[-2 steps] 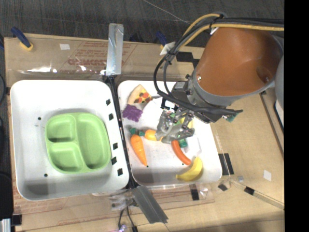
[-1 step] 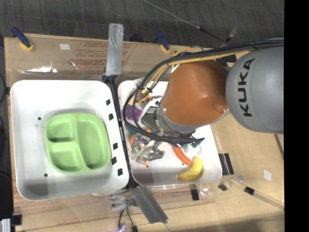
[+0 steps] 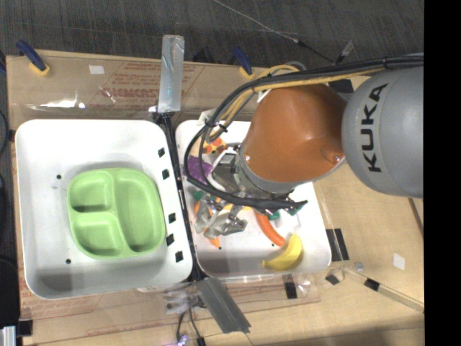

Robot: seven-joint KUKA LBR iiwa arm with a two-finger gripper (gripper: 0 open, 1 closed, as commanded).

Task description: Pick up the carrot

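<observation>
The carrot (image 3: 270,229) is a small orange stick lying in the right bin (image 3: 317,247), just above a yellow banana (image 3: 284,254). My gripper (image 3: 220,222) hangs low in the same bin, left of the carrot and a short way apart from it. Nothing orange shows in the gripper itself. The orange wrist band and grey arm cover the bin's upper middle and hide what lies beneath.
A purple item (image 3: 196,168) and small orange and yellow pieces (image 3: 214,148) lie at the right bin's upper left. The left bin (image 3: 36,157) holds a green divided plate (image 3: 115,211). Black cables loop over the divider between the bins.
</observation>
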